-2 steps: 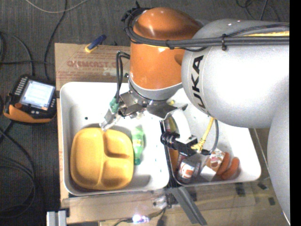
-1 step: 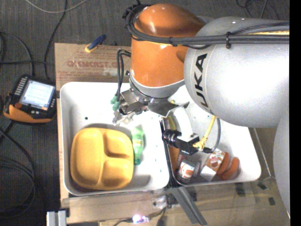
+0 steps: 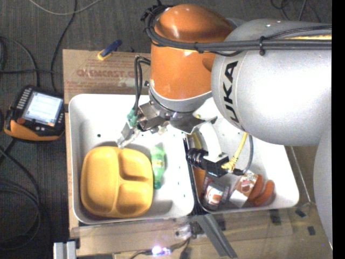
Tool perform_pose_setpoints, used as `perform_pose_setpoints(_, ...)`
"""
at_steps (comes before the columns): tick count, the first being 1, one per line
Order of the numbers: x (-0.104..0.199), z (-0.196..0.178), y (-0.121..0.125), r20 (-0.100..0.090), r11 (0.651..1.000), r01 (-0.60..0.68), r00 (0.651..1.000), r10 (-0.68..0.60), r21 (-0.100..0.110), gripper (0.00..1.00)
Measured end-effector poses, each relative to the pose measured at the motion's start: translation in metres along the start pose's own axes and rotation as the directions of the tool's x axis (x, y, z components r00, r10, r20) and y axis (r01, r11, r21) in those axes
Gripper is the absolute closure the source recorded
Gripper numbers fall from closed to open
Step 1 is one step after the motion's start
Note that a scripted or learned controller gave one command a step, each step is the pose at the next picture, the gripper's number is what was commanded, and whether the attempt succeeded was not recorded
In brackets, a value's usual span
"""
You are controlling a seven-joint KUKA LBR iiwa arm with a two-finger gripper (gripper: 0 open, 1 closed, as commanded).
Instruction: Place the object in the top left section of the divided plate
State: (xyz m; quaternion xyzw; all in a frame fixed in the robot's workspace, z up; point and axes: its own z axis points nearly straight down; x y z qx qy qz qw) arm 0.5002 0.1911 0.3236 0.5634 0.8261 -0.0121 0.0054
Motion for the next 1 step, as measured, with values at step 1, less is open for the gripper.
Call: perform_pose_setpoints(1,-0.0004,-0.0083,0.0001,0.003,1.000,0.000,1.000,0.000,0.003,1.00)
